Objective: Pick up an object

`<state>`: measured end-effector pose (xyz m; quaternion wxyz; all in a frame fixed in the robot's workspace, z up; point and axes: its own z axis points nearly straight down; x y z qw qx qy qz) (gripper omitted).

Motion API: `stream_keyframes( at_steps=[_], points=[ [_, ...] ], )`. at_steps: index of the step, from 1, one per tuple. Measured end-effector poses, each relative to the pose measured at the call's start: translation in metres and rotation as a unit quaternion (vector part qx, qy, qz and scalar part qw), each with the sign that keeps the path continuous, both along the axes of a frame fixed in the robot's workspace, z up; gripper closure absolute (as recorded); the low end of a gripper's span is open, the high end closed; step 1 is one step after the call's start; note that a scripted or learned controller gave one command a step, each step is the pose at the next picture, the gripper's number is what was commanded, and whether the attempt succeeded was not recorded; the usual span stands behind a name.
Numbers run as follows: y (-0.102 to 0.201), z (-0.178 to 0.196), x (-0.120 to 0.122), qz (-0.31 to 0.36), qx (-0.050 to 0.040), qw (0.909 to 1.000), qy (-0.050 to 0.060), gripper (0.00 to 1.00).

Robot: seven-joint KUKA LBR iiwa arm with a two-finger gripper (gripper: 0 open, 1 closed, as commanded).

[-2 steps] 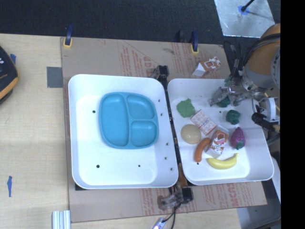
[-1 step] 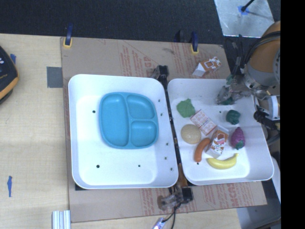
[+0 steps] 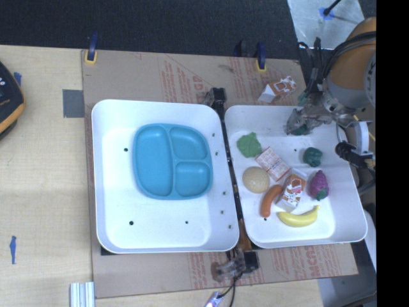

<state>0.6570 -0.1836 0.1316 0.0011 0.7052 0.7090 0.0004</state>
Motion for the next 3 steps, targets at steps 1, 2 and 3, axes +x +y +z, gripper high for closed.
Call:
stream_keyframes(
  at_steps=[1,2,3],
  points=[
    [-0.01,0.009,-0.016,-0.001,0.0008,1.0,0.003,1.0],
    [0.022,0.029,-0.034,0.0,0.0005,1.0,0.003,1.0],
    [0.121,0.083,-0.036,0.001,0.0006,1.0,0.002,1.0]
  ],
)
